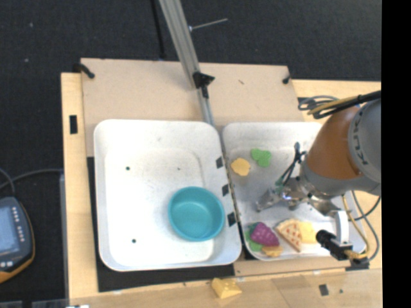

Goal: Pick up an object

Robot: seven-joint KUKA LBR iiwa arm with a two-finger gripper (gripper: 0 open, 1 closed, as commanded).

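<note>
My gripper hangs low over the middle of the right bin, below the arm's orange band. A purple grape bunch, a pizza slice and a yellow piece lie along the bin's front edge, just in front of the gripper. A round yellow piece and a small green piece lie to its far left. Nothing visibly sits in the gripper.
A teal bowl sits in the left bin, near the divider. A yellow wedge lies on the bench in front of the bins. A slanted metal pole rises behind them. A handheld device rests at far left.
</note>
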